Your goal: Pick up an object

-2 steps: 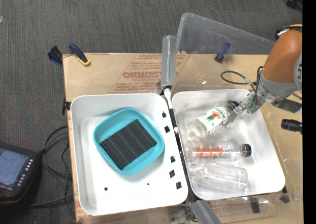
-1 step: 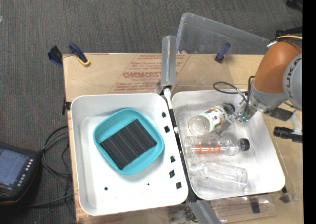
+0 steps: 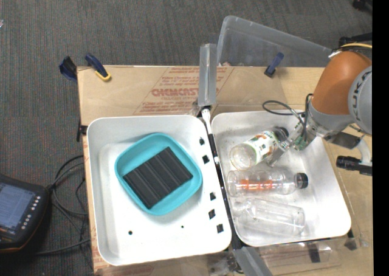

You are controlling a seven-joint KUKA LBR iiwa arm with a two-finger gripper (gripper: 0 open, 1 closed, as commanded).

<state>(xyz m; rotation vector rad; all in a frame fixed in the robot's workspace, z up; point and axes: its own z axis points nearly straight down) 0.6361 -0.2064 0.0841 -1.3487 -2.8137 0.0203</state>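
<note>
A wooden bench [image 3: 176, 86] stands on dark grey carpet and carries 2 white bins. The left bin [image 3: 103, 147] holds a teal tray [image 3: 130, 159]. In the right bin [image 3: 328, 171], the gripper [image 3: 290, 145] hangs near the far edge, touching a labelled bottle [image 3: 255, 149]; its opening cannot be told. 2 clear bottles [image 3: 267, 182] lie toward the near edge.

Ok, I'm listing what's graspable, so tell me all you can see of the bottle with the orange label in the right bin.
The bottle with the orange label is clear, plastic by its look, with a dark cap at its right end. It lies on its side, roughly level across the right bin, in the middle of the three containers there. A clear bottle lies just below it and a jar above; contact with either is unclear.
</note>
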